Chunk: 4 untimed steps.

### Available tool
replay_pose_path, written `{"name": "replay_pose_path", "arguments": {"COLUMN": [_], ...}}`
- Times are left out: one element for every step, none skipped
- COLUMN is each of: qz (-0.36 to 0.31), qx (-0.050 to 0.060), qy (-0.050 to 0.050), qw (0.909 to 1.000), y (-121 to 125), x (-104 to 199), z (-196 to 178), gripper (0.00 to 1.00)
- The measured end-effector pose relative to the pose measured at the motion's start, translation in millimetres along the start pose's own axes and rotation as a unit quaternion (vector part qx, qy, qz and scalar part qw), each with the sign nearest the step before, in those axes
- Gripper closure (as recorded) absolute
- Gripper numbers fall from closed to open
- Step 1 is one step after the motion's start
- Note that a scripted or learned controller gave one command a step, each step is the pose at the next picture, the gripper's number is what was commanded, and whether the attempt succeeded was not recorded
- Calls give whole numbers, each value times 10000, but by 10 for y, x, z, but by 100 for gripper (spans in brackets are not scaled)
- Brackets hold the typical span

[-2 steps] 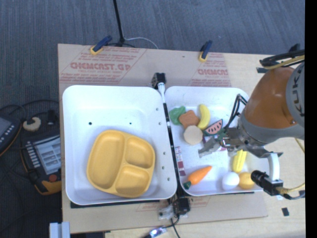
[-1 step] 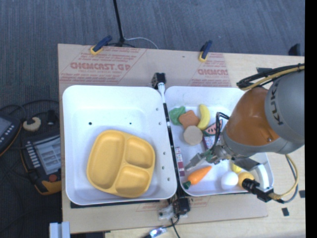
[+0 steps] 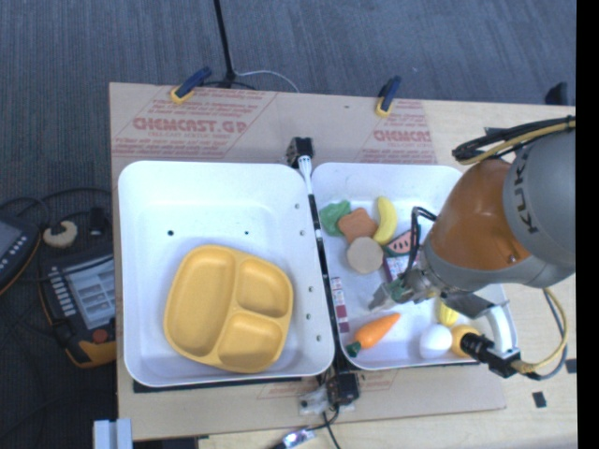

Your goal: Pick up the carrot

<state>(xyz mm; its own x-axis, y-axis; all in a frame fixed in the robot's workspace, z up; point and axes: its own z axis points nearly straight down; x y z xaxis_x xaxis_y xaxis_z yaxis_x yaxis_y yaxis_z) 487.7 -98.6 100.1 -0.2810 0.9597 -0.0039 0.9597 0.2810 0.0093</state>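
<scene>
The orange toy carrot with a green top [image 3: 373, 331] lies flat near the front wall of the right-hand shallow white bin [image 3: 440, 170], its green end pointing toward the divider between the bins. The two-finger gripper [image 3: 398, 290] on the grey arm with an orange band [image 3: 477, 223] hangs just above and behind the carrot, apart from it. Its fingers appear slightly parted with nothing between them. Behind the gripper sit a yellow toy banana [image 3: 385, 218], a beige round disc [image 3: 364, 254], an orange-brown piece [image 3: 355, 224] and a watermelon slice [image 3: 401, 242]. A white egg-shaped item [image 3: 434, 340] rests right of the carrot. The left-hand white bin [image 3: 159, 195] holds a yellow three-compartment plastic tray [image 3: 227, 307].
</scene>
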Motion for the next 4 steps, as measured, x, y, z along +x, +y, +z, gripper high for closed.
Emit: {"name": "replay_pose_path", "arguments": {"qz": [12, 10, 1765, 383], "qx": [11, 16, 9, -6], "qy": [6, 8, 20, -29], "qw": [10000, 10000, 9843, 9993], "y": [-5, -8, -16, -16], "x": [2, 3, -25, -44], "z": [-81, -77, 102, 98], "gripper": [100, 0, 0, 0]}}
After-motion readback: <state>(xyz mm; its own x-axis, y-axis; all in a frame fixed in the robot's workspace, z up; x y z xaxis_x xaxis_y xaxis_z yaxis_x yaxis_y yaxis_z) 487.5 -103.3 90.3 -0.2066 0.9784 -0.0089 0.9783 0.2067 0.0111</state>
